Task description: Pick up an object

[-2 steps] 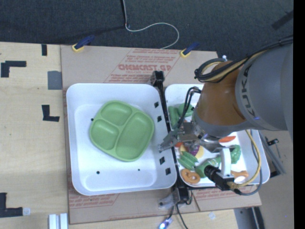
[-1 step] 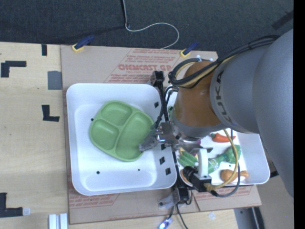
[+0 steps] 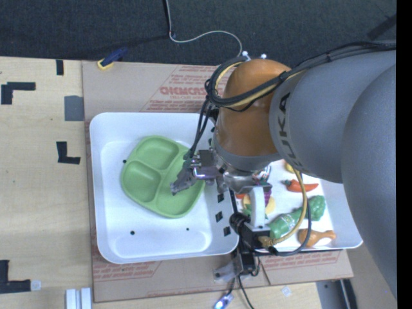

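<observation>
Cardboard lines the worktop (image 3: 45,192) under both bins. Your gripper (image 3: 182,181) hovers over the green divided plate (image 3: 158,176) in the left bin (image 3: 116,237); whether the jaws are apart, I cannot tell. Aim for the plate's raised right rim, then lift slowly.

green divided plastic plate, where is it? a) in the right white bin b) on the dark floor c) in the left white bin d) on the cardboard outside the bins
c: the green divided plastic plate lies on the floor of the left white bin, with the gripper at its right edge.
</observation>
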{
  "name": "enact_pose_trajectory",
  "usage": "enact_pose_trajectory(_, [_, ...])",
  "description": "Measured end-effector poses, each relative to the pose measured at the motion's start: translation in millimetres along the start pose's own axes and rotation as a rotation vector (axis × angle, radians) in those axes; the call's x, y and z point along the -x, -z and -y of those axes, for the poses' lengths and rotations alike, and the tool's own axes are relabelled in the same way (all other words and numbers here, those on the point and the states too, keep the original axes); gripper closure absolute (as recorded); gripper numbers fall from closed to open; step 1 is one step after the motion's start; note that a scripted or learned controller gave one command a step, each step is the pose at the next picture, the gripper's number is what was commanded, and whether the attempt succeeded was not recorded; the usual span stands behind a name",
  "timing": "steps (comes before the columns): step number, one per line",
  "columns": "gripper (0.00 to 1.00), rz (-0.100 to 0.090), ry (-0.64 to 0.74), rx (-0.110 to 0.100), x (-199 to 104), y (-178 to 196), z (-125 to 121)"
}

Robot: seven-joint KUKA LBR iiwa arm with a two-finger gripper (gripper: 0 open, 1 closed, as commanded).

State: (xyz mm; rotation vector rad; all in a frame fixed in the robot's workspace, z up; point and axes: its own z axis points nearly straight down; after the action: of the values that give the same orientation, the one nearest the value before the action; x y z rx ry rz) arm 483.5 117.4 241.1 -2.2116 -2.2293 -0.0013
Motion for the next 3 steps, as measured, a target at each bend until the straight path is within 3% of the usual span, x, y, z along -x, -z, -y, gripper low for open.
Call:
enact_pose_trajectory(1, [0.00, 0.005, -0.007, -0.015, 1.1, -118.7, 3.4])
enact_pose_trajectory(2, [0.00, 0.006, -0.010, 0.003, -25.2, -155.5, -64.5])
enact_pose_trajectory(3, [0.00, 0.012, -0.027, -0.005, -59.2, -155.2, -33.8])
